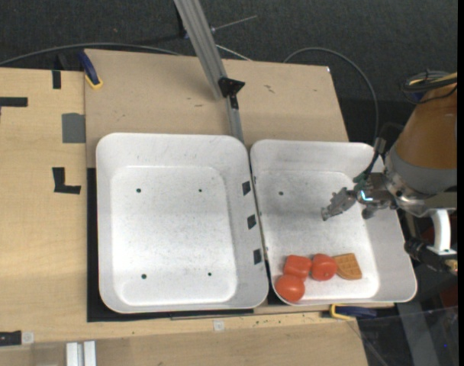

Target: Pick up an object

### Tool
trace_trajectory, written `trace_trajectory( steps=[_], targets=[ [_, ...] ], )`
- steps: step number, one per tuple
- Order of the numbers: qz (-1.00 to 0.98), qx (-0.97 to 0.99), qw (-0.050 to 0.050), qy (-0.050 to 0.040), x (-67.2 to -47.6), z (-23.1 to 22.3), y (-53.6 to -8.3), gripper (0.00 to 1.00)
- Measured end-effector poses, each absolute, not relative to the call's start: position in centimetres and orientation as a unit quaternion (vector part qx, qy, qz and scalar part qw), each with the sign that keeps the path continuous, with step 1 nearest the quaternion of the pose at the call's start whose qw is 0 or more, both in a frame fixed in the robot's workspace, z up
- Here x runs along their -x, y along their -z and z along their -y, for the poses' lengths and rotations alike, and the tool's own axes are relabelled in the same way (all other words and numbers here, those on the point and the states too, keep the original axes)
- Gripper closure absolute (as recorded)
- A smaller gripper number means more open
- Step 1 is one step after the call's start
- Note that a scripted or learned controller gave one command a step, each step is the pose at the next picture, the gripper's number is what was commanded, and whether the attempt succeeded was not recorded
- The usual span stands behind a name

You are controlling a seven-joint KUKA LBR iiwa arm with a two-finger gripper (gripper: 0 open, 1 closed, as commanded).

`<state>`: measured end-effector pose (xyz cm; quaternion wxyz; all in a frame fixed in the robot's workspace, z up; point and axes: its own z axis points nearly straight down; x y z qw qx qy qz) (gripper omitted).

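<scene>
Hovering at the right of the frame over the right bin (385,277), the gripper (337,204) carries nothing visible; how far it is spread I cannot tell. Three red pieces (302,274) and a tan cracker (347,266) crowd that bin's lower edge, apparently awaiting a reach

Robot arm: appearance

The arm (434,139) has a rounded orange band above a grey wrist section. A small grey metal gripper (337,204) is fitted at its end, with a blue-green spot near its base. A white bracket and dark cable sit beside the wrist.
</scene>
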<state>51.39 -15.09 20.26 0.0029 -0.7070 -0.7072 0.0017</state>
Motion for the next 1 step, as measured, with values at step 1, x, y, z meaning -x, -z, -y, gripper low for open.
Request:
trace_trajectory(
  steps=[1],
  targets=[
    [0.708,0.707,0.001,-0.0002,-51.49,15.09,-20.52,0.00]
  ],
)
